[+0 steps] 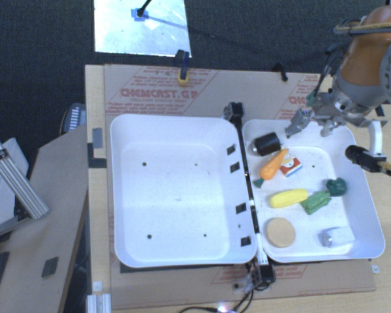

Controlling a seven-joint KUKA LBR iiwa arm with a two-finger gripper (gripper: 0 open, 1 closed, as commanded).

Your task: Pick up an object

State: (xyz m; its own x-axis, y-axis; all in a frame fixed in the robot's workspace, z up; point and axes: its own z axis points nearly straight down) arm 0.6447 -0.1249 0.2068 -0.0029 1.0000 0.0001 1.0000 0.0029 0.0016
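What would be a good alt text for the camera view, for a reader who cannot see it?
A grey and orange robot arm holds its open tool above the far edge of the right bin, gripping nothing. That bin contains a black cylinder, carrot, yellow corn, green vegetable and tan disc.

Two white bins (176,126) sit side by side. Below the gripper's jaws lie seven things: one black cylinder (267,143), one carrot (274,165), one small red box (290,167), one yellow corn cob (289,198), two green vegetables (316,202), one tan disc (280,232) and one grey block (335,237).
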